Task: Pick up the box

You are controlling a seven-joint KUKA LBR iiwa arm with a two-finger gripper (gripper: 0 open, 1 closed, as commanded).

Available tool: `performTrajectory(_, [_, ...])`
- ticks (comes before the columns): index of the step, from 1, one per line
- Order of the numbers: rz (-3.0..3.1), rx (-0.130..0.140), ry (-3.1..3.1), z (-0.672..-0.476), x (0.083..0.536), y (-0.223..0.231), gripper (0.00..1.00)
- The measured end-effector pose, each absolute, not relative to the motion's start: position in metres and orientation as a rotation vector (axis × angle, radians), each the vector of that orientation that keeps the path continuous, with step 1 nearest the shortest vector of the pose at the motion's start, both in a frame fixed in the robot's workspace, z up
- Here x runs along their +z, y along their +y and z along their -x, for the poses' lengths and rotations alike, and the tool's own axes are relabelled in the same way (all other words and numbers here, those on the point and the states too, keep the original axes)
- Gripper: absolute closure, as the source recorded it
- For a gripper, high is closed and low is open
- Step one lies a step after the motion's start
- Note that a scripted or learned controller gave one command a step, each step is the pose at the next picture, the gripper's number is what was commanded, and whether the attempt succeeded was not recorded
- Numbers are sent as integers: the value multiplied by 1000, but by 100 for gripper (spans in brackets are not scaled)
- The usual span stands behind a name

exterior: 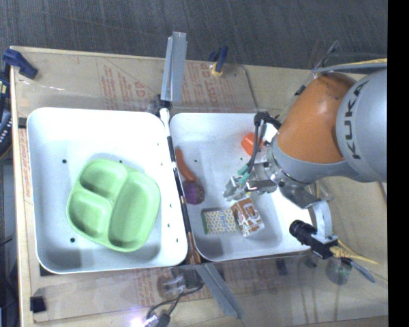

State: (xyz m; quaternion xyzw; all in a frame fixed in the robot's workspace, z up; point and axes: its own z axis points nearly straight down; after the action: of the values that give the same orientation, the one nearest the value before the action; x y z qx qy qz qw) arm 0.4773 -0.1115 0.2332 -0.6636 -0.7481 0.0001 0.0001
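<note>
Dark carpet is seen behind a plywood bench (88,67) carrying two white bins side by side. Left bin (48,135) is occupied by a green divided tray (114,204). Right bin (211,131) is reached into by the arm (334,131) from the right.

Gripper (249,184) is hung low over the right bin's middle, just above the box (248,218); whether it is open or closed cannot be told, and nothing is seen held. The box, small with a printed brown pattern, is lying flat near the bin's front, tilted, touching or just beside a flat patterned packet (219,221). Judged light, stiff card, slightly slick; best taken across its short sides, though lying flat it offers little height to pinch.

Nearby: an orange-brown stick (185,166) and a purple ball (193,193) by the left wall, an orange item (249,142) partly hidden behind the gripper. Open room is left on the box's right and rear; the front wall is near, and the packet crowds its left.
</note>
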Motion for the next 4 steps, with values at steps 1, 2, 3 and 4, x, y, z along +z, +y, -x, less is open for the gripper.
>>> performTrajectory(1, [2085,1,-2350,-477,233,-112,0])
performTrajectory(2, [2021,1,-2422,-479,95,-115,0])
performTrajectory(3, [2016,0,-2428,-480,106,-115,100])
performTrajectory(4, [2268,0,-2171,-526,253,-75,100])
